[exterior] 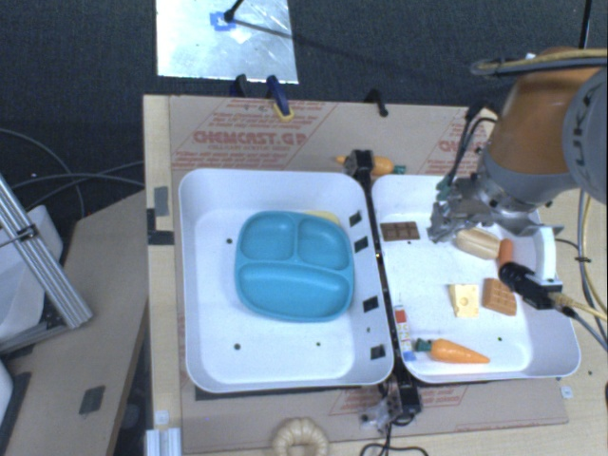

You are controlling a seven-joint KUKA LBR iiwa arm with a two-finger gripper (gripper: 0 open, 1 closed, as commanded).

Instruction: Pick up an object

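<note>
gripper (pixel 445 224): low in the right bin (pixel 560 350), open or closed i cannot tell.
bread roll (pixel 478 244): just beside it.
risk: a shove sends the roll against the sausage (pixel 505 251).

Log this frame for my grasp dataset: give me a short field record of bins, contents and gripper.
left bin: blue divided plate
right bin: chocolate bar, bread roll, cheese wedge, waffle piece, carrot
gripper: low over the right bin's far side, between chocolate bar and bread roll
arm: enters from the right
held object: none visible
</note>
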